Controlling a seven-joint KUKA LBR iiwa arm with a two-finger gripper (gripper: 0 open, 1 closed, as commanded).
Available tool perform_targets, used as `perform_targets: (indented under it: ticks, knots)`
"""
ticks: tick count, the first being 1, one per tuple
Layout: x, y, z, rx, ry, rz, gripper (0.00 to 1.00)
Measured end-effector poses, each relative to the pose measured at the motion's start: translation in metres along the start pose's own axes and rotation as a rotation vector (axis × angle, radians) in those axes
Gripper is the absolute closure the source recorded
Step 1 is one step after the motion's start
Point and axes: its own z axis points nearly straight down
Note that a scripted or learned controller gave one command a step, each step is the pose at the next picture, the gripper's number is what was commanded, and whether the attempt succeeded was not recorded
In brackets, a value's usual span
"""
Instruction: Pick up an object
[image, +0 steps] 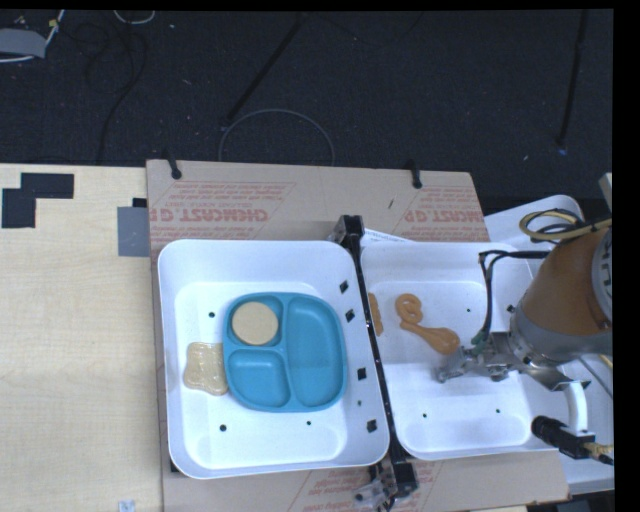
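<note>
Overhead slanted view of a light wood worktop (70, 330) carrying two shallow white bins side by side on a sheet of printed cardboard (310, 205). The left bin (190, 270) is taken here as the landmark.

Inside the left bin, a blue divided plate (300, 360) with three compartments lies near the middle. A round tan disc, resembling a cookie or cracker (254, 323), sits in the plate's upper-left compartment; the other two compartments show bare blue. A pale, flat, roughly square piece resembling toast (205, 368) lies on the bin floor, touching the plate's left edge.

Immediately right of the left bin, across a black divider (365, 340), is the right bin (470, 440). On its floor, a tan, curled, spoon-like object (420, 320) lies toward the upper middle, its handle end running down and to the right. A small tan sliver (374, 312) lies just beside the divider, apart from the curled object.

The arm, its orange band (565, 290) visible, reaches in from the side far from the left bin. The end effector (450, 368) is low over the right bin's floor, pointing toward the left bin, its tip just beside the lower end of the curled object's handle. Whether its metal tips are spread or pressed together cannot be told at this resolution, and contact with the object cannot be confirmed. Black cables (500, 260) loop above the wrist.
</note>
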Motion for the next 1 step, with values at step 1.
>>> perform_targets:
  ticks: [1]
  knots:
    - [-0.0014, 0.0011, -0.0133, -0.003, 0.0, 0.004, 1.0]
